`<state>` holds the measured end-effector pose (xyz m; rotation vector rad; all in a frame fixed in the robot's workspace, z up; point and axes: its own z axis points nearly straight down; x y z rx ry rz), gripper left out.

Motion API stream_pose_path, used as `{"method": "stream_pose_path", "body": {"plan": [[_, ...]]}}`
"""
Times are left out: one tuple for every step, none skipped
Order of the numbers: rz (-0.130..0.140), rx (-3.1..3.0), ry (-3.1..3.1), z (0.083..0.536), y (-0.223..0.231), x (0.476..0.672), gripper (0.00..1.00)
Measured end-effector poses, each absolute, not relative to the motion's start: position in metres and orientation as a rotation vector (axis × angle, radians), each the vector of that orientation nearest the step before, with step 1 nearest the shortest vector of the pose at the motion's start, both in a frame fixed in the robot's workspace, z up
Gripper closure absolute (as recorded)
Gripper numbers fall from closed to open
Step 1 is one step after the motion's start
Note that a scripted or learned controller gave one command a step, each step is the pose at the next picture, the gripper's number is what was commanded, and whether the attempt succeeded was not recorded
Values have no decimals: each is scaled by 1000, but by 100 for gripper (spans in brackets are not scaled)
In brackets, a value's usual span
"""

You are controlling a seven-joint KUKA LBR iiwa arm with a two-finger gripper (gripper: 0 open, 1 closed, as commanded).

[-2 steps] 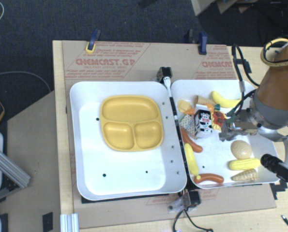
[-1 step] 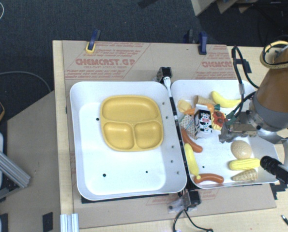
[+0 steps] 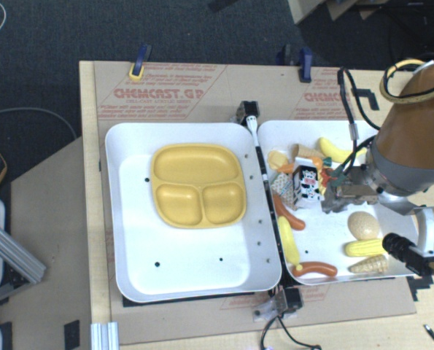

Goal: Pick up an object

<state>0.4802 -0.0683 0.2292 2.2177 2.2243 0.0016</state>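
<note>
The right bin (image 3: pixel 315 133) holds several toy foods. A cow-patterned carton (image 3: pixel 308 184) stands near its left side, with a yellow banana (image 3: pixel 332 149) behind it. A red sausage (image 3: pixel 290 216) and a long yellow piece (image 3: pixel 288 241) lie along the left wall. A second sausage (image 3: pixel 315 270) rests at the front edge. A beige egg-shaped piece (image 3: pixel 364 225), a corn cob (image 3: pixel 365 248) and a pale cone (image 3: pixel 368 265) sit at the front right. My gripper (image 3: pixel 339 192) hangs low over the bin's middle, just right of the carton and above the beige piece.
The left bin (image 3: pixel 122 195) carries a yellow three-compartment plate (image 3: pixel 199 184). A black divider strip (image 3: pixel 259 170) runs between the bins. The arm's orange and grey body (image 3: pixel 410 137) covers the right bin's far right side. Blue and yellow clamps grip the board's back edge.
</note>
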Motion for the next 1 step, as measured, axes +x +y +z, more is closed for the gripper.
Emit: {"method": "stream_pose_path", "body": {"plan": [[0,2223,2219,229,-86,478,100]]}}
